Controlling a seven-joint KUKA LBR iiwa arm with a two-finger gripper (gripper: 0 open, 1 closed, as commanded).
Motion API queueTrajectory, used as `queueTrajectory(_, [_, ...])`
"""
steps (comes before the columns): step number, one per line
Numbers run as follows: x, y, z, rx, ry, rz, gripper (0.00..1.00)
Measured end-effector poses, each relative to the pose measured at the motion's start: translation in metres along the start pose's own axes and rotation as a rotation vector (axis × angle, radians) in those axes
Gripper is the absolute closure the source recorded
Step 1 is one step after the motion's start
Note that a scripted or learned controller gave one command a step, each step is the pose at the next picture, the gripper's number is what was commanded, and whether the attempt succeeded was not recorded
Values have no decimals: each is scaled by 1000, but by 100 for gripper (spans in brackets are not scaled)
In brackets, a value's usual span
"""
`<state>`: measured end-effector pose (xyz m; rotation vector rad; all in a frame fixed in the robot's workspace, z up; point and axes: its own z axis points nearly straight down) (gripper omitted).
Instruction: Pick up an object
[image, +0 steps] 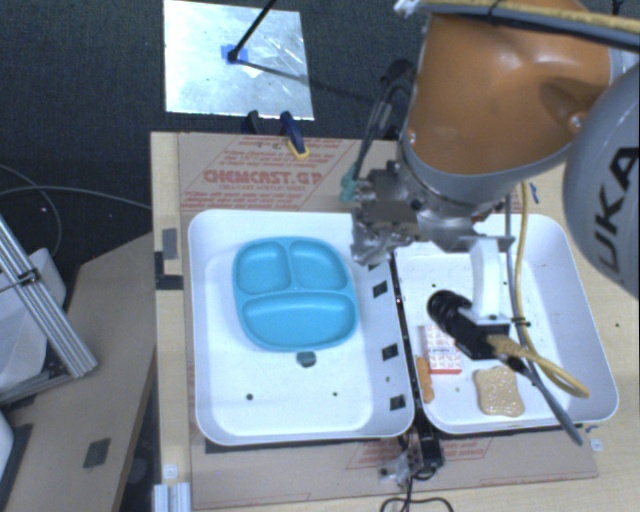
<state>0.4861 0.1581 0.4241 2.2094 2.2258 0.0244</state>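
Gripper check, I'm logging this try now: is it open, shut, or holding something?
Gripper: cannot be told from this view; it hangs at the right wall of the left bin, beside the blue plate.

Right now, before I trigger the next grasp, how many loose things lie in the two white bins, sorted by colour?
Blue: 1, sectioned blue plastic plate, left bin.
Dark teal: 1, small lump below the plate.
Red and white: 1, flat packet, right bin.
Tan: 1, rough biscuit-like slab, right bin.
Orange: 1, thin strip beside the packet.
Total: 5.
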Motion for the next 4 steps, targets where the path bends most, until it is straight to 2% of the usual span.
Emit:
queueTrajectory(1, [0,2,-3,8,-5,-3,100])
queueTrajectory(4, [1,4,-35,0,-2,-24,100])
